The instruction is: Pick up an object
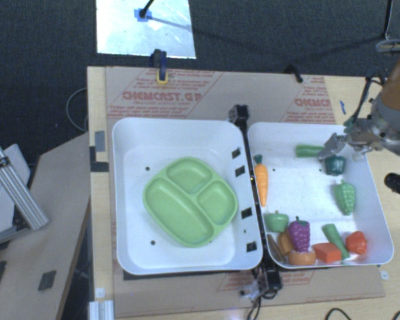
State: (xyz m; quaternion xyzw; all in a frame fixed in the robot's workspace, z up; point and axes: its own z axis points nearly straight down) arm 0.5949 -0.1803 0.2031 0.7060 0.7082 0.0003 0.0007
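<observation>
Two bins lie under you, and the toy food is all in the right one.

From the camera view you see the gripper (336,153) low over the far right part of the right bin (307,185). A small dark green object (334,165) sits just under its tip, but whether the fingers are apart or clamped on it I cannot tell. A green vegetable (309,151) lies just to the left of the tip, so you may disturb it. The carrot (261,181) rests against the dividing wall, and the grapes (299,234) and other pieces crowd the near edge, probably a harder pick. The left bin (130,179) carries only a green divided plate (190,202).
</observation>
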